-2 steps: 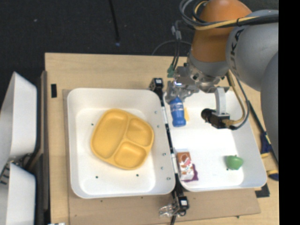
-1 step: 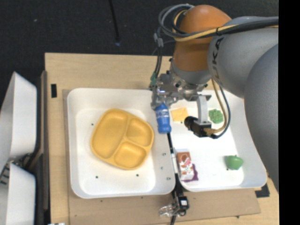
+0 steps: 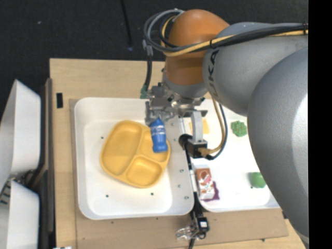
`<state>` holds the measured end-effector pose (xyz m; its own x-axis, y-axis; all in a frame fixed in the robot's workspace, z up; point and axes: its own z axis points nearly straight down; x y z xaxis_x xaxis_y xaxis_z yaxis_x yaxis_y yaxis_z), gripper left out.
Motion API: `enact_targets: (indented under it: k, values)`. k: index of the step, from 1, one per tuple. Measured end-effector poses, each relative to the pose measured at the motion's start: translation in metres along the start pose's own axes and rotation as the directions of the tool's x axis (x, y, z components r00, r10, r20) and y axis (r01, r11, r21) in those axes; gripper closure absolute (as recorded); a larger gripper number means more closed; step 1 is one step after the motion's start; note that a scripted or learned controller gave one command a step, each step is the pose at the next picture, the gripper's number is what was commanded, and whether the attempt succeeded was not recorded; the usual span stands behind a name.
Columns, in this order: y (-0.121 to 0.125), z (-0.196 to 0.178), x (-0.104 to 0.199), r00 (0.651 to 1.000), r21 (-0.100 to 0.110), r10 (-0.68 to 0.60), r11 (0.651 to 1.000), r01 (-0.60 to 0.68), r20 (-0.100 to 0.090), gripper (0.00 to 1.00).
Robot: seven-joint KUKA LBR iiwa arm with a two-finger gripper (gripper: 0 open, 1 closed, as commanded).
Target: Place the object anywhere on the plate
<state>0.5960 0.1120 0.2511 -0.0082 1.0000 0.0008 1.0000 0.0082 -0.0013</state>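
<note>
Two shallow white bins are seen from above on a wooden bench, side by side. In the left bin (image 3: 88, 201) a yellow plate (image 3: 127, 152) with three compartments is set slightly tilted in plan, its two small compartments toward the near right. A grey arm with an orange band (image 3: 192, 40) is reached in from the right, and its gripper (image 3: 157, 122) is held above the plate's far right rim. A small blue bottle (image 3: 159, 137) with a white label hangs upright below the gripper, its top seemingly clasped between the fingers, though the contact itself is hidden by the wrist; its lower end lies over the plate's right edge, and whether it touches the plate cannot be told. In the right bin (image 3: 233, 204) are seen a green lump (image 3: 239, 128) at the far side, a green block (image 3: 256, 179) nearer, a purple packet (image 3: 206, 184) at the near left corner, and a yellow piece (image 3: 199, 126) half hidden by cables. The step in hand is judged to be the placing. It would be done well if the bottle were carried a little further left, over a compartment's flat floor rather than the rim, lowered until supported, and only then released, so that it is not tipped off the edge.
</note>
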Motion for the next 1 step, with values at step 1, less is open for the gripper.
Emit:
enact_targets:
  k: [1]
  values:
    - [0.0004, -0.0001, -0.0029, 1.000, 0.000, 0.005, 1.000, -0.005, 0.000, 0.00]
